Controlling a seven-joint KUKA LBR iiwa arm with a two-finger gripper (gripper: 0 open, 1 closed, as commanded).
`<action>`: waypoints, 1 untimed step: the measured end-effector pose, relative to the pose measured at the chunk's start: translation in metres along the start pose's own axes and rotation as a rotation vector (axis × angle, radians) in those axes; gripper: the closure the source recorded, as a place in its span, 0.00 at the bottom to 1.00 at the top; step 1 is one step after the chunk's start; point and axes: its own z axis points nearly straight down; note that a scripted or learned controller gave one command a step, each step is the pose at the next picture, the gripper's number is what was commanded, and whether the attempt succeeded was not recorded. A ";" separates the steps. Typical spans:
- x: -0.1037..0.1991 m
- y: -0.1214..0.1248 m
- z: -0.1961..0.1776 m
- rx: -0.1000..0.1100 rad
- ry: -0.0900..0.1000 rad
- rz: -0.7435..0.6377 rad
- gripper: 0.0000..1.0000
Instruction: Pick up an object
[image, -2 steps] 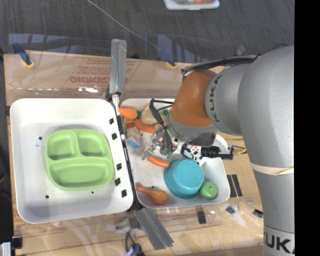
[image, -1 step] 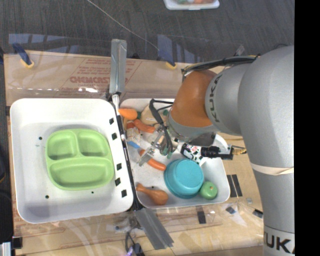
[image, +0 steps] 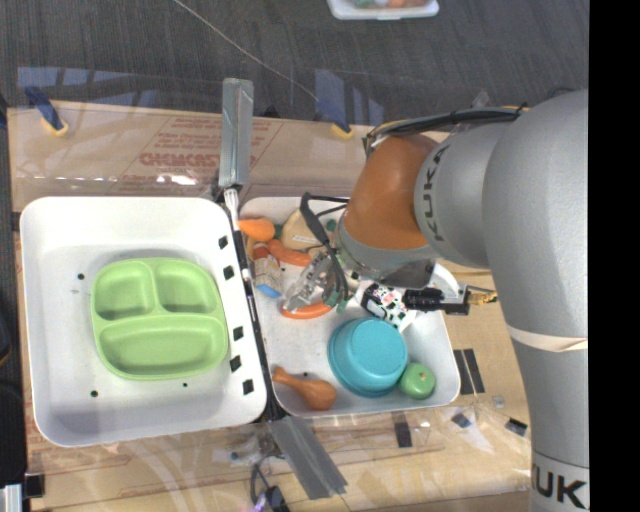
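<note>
A: Lying in the right bin, which thing sits nearest the gripper?

B: An orange ring, flat, smooth plastic, partly hidden under the metal fingers, at their six o'clock. Being round, it points nowhere.

A: Are the fingers on it?

B: Cannot tell; they blur against clutter.

A: Around it?

B: A glossy blue bowl at four o'clock, a green apple beyond, a brown drumstick at six. At nine o'clock, the left bin holds a green divided plate.
</note>
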 end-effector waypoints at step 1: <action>0.003 -0.001 -0.082 -0.001 -0.002 -0.172 1.00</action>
